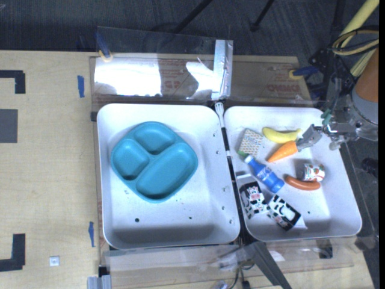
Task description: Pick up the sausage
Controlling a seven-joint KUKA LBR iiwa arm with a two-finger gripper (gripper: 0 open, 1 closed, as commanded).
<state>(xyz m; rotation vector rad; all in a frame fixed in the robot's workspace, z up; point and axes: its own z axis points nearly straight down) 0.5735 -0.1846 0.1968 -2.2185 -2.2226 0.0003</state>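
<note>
Standing on a pale wooden bench [48, 179] over dark carpet, two white bins were recorded: one left bin [120, 221] with one blue divided plate [154, 159], one right bin [337, 218] under the gripper [311, 136]. Whether the gripper was open or closed could not be told; nothing was seen held. One sausage [302, 183] was logged just below the gripper, beside one small round item [313, 173], hard to identify. One carrot [283, 151], one banana [280, 135] and one bottle [263, 172] were counted to its left.
</note>
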